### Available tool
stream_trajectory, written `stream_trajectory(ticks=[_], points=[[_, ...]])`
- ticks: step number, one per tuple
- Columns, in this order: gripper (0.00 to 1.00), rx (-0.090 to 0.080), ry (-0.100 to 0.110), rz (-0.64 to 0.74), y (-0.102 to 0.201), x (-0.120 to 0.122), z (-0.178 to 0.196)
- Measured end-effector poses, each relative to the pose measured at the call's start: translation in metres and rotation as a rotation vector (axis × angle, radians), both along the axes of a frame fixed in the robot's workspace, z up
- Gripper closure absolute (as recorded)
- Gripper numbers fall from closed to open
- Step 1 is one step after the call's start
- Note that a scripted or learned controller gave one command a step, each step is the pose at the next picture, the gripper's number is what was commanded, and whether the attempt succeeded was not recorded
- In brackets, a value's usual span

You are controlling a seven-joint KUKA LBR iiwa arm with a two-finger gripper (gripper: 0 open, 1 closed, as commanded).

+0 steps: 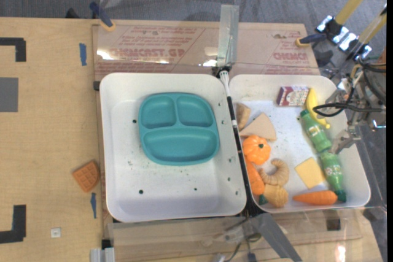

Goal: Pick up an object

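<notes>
At the right bin's (362, 190) far right rim hangs the pincer (342, 143); whether it is open or closed cannot be told. Just beside it lie two green bottles (315, 130). The carrot (315, 197) hugs the near rim.

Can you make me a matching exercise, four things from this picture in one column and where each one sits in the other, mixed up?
Things:
1. teal divided plastic plate
2. orange toy carrot
3. brown waffle-shaped toy
4. small orange toy pumpkin

Places:
A. on the wooden bench, left of both bins
B. right bin, against its left wall
C. middle of the left bin
D. right bin, near its front edge

Pairs: 1-C, 2-D, 3-A, 4-B
</notes>
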State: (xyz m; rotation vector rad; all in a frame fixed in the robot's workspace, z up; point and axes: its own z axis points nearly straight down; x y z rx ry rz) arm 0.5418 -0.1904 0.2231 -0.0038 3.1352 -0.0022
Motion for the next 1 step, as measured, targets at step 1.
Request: stream_trajectory(ticks=[1], points=[[0.00, 0.005, 0.014, -0.031, -0.0314, 0.0192, -0.1265]])
